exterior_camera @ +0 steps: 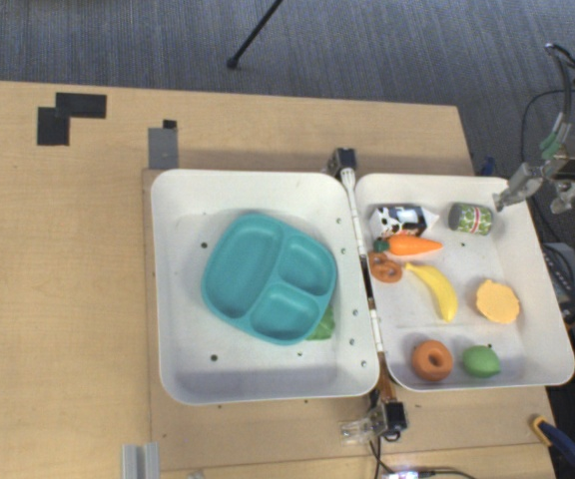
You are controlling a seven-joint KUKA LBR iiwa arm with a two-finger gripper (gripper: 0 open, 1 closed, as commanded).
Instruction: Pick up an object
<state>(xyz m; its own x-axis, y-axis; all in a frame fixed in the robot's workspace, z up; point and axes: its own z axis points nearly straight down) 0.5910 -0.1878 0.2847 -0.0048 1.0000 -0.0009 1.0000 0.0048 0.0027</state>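
The hand point(515, 190) hovers at the right white bin's point(537, 297) far right rim, grip state impossible to tell, and the small green cylindrical can point(470, 219) lies on its side just left of it, nearest pick.
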